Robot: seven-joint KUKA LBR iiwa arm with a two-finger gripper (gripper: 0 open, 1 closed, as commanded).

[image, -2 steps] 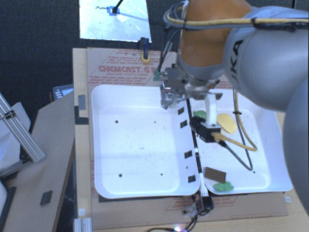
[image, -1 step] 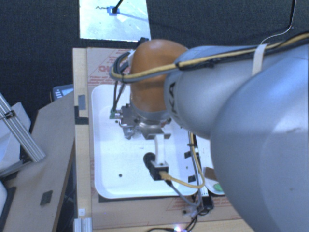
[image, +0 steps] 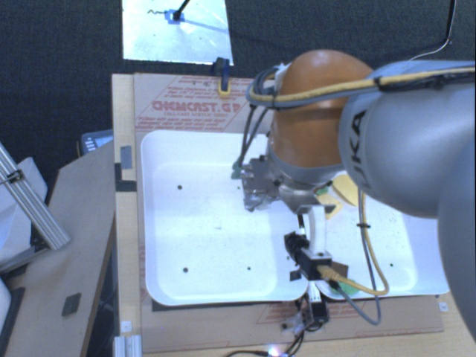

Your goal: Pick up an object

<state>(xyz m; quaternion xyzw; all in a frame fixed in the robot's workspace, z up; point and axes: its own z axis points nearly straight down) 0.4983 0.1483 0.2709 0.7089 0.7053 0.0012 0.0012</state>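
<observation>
My gripper (image: 255, 187) hangs over the right part of the left white bin (image: 193, 229), close to the wall between the two bins. The orange band and grey arm (image: 387, 125) cover most of the right bin (image: 405, 251). A yellow object (image: 345, 193) peeks out from under the arm in the right bin. A small brown piece (image: 337, 268) and a green object (image: 347, 289) lie near that bin's front edge. I see nothing held in the gripper.
A printed cardboard sheet (image: 190, 106) lies under the bins, with a blue and yellow clip (image: 222, 76) at its back edge. A shiny panel (image: 175, 21) stands behind. An aluminium rail (image: 30, 207) lies at the left. Cables (image: 312, 314) hang at the front.
</observation>
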